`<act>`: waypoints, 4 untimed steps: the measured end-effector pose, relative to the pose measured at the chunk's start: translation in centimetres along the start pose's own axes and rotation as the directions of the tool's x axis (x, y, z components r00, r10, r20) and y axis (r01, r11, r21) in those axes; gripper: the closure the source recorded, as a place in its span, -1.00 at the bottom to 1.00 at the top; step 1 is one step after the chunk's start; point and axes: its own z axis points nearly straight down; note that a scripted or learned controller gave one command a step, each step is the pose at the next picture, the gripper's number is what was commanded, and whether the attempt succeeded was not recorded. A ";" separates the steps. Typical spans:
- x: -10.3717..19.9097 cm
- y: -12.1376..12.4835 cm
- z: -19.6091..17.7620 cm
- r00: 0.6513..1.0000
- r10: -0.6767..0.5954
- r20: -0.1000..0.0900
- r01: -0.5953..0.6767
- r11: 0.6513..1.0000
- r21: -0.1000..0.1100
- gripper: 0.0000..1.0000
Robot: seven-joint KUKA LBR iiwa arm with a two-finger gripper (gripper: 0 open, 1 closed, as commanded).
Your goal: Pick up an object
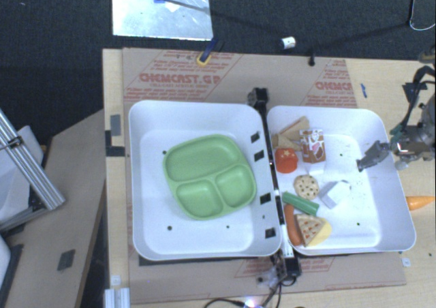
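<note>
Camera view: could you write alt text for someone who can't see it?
A robot gripper hovers over the right white bin of toy food, including a cookie and a tomato. The left bin holds a green divided plate.

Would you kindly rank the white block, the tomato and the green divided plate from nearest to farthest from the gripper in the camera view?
From the gripper, at the right bin's right side:
1. White block, mid right bin, nearest.
2. Tomato, right bin's left side.
3. Green divided plate, in the left bin, farthest.
</note>
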 end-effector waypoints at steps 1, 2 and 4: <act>0.0 0.2 -0.5 1.000 -0.003 0.003 0.003 1.000 -0.010 -1.00; 0.3 1.0 3.9 1.000 -0.001 0.001 0.001 1.000 -0.008 -1.00; -0.2 1.0 14.2 1.000 -0.001 0.001 0.001 1.000 -0.008 -1.00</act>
